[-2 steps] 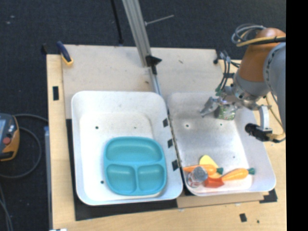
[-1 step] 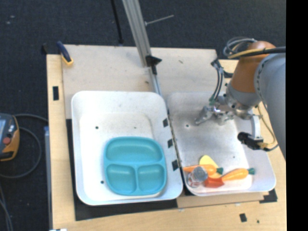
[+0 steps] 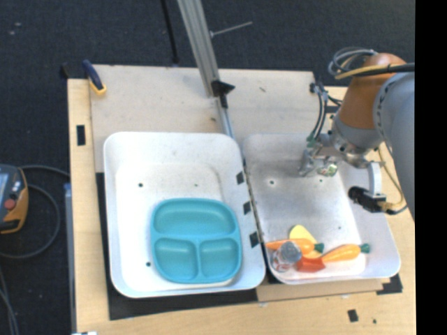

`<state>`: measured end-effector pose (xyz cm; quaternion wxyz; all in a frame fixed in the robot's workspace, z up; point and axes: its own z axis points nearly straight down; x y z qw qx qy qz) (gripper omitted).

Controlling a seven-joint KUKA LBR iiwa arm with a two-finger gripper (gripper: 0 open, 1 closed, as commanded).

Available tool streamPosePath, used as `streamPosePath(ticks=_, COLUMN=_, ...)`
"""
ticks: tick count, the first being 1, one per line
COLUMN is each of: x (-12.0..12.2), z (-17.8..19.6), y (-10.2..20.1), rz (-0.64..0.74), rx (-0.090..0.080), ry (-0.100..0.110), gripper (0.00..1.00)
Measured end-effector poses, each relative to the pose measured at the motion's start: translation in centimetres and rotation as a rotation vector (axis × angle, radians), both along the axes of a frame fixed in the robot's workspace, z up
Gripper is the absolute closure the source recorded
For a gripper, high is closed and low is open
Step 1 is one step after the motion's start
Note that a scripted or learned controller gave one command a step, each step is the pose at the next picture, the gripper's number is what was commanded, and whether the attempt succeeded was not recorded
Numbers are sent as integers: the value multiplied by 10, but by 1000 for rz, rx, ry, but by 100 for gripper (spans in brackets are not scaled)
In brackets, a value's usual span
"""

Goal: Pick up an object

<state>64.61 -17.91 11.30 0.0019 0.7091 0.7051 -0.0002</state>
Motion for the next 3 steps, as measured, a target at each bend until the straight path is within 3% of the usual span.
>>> streamPosePath(ticks=2, x=7, z=94, y=3, rz=8, rx=1, ry=-5, gripper=100)
streamPosePath(ticks=3, x=8, z=123, y=2, rz=9, rx=1, ry=-2, gripper=100)
